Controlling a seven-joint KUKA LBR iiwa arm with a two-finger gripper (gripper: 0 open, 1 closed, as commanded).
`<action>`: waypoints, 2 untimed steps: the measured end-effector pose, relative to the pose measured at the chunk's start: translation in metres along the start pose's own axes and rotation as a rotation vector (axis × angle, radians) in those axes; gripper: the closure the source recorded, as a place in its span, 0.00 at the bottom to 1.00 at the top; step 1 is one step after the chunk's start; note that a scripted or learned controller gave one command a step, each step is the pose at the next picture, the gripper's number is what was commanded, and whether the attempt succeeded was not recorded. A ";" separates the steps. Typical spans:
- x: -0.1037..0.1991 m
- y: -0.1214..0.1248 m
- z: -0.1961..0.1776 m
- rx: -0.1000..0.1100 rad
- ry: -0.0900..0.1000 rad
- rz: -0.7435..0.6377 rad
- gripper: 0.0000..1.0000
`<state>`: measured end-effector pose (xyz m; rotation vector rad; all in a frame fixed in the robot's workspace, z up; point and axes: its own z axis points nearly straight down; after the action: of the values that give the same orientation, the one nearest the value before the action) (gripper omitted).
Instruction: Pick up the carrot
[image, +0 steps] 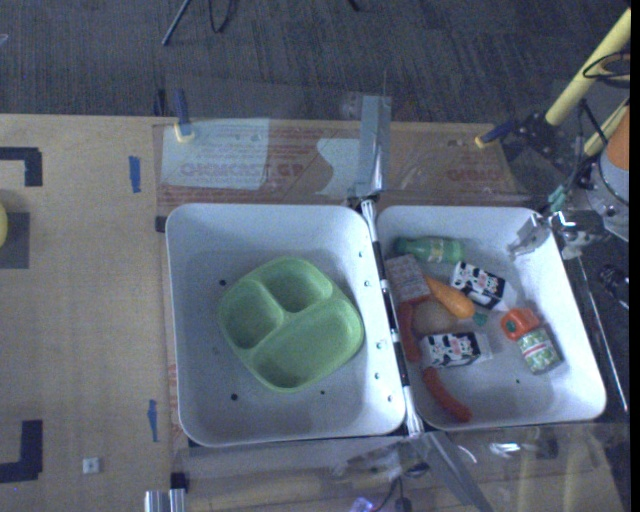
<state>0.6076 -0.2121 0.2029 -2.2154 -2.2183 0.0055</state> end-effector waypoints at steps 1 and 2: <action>0.045 0.023 0.086 -0.028 -0.010 -0.226 0.00; 0.105 0.007 0.112 -0.021 -0.006 -0.084 0.00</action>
<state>0.6137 -0.1070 0.0913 -2.1336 -2.3235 -0.0112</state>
